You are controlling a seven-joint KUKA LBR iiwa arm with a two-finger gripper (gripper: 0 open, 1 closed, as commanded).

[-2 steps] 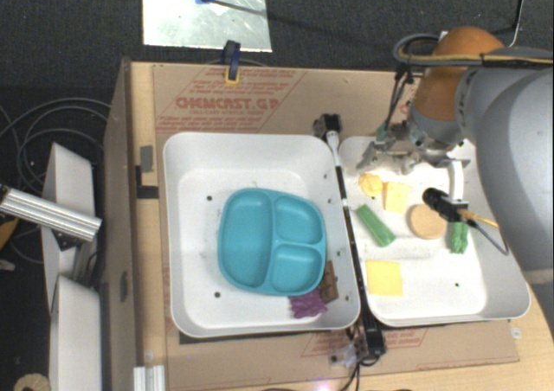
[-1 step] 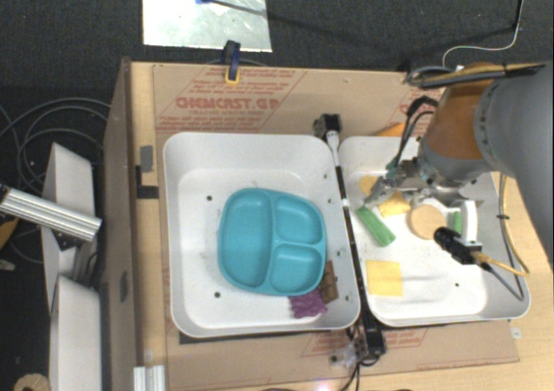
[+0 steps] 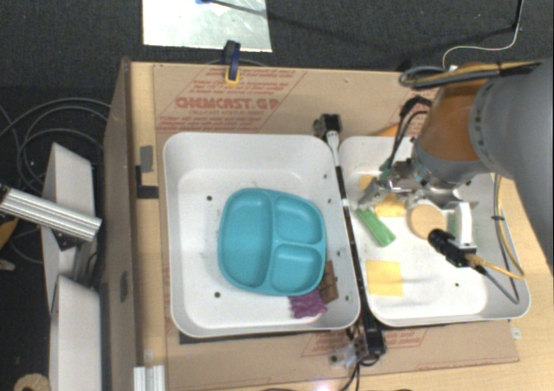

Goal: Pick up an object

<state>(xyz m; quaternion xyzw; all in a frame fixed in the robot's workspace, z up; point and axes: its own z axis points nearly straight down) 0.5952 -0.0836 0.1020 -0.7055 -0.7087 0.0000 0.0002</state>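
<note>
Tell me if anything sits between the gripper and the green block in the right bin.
Nothing visible does. The gripper hangs in the right bin just above the green block, with bare bin floor between them.

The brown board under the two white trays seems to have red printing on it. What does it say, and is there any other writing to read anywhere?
"CHEMCAST GP" in large red letters on the brown board, behind the left bin.
Smaller red lines above and below that word on the board: too blurred to read.
Fainter red print on the board's front edge, below the bins: too blurred to read.
</note>
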